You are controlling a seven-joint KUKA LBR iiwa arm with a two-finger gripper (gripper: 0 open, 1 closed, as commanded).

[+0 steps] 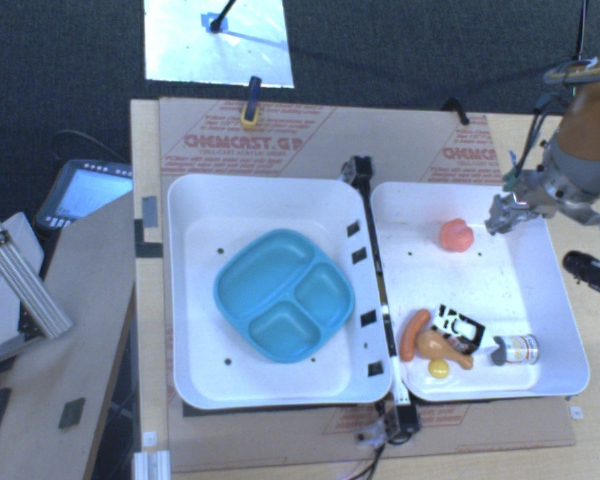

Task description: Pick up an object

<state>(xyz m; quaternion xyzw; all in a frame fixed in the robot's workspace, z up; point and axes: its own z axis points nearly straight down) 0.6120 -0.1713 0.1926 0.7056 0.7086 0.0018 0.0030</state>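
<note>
Bare white floor lies all around the pink ball (457, 235); toys (440, 340) crowd the bin well below it.

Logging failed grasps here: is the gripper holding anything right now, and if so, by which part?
Nothing is held. The gripper hangs above the right bin, to the right of the red-pink object and apart from it, with nothing between its fingers.

Right bin contents: a pink-red rounded object (457, 235) lies alone at the far middle. Near edge holds a cluster: orange sausage-shaped piece (413, 334), tan item (446, 348) with a small yellow ball (438, 369), black-and-white item (461, 326) (touching), small can (517, 350) on its side, rightmost.
</note>
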